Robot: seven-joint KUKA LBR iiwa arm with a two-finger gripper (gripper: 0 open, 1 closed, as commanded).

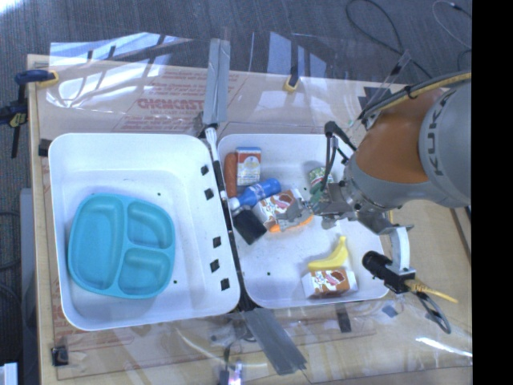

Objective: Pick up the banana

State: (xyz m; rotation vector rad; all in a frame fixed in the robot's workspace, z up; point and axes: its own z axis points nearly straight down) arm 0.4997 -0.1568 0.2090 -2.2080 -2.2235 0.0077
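Pale wood and clear plastic sheeting are covering the table (120, 103), which is filling most of the frame and carrying two shallow white bins side by side. The left bin (104, 155) is holding a turquoise divided plate (120, 245) lying flat in its lower left part. The right bin (276, 283) is sitting at centre right and holding a scatter of small things. The grey arm (437, 147), with its orange band, is reaching in from the right edge of the frame over the right bin's right side. Its tool (314, 205) is pointing left, low among the clutter in the middle of that bin; whether it is open or closed cannot be told, as the parts are too small and cluttered.

The banana (333, 254), yellow, is lying in the lower right of the right bin, below the tool and apart from it, just above a small red and white carton (330, 282). A blue bottle (258, 192) is lying left of the tool, near a black block (249, 226). Another small carton (248, 165) is sitting in the bin's upper left.
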